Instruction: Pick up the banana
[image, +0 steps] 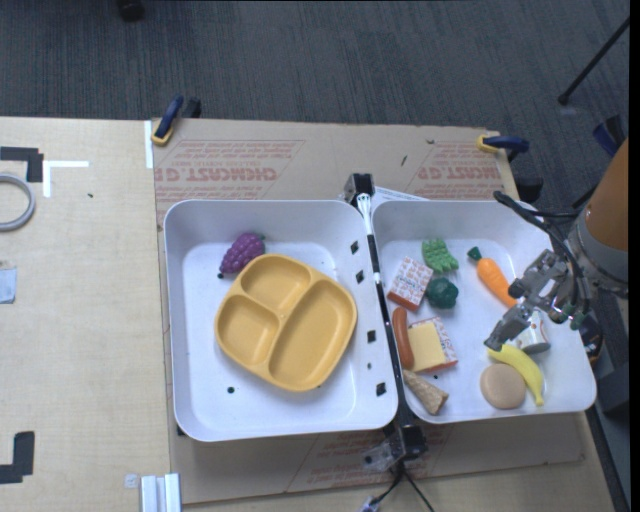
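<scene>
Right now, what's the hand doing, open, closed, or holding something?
Hand: just above the banana in the right bin; open or closed cannot be told.

Left bin (190, 330) holds a yellow divided plate (286, 321) with purple grapes (241, 252) just beside its upper-left edge. Right bin (455, 222) holds a carrot (492, 279), green broccoli piece (438, 254), dark green item (442, 293), sausage (402, 336), cheese block (427, 346) and round bun (502, 386).

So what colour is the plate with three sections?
The plate is yellow, seen clearly in the camera view, lying in the left bin.
</scene>
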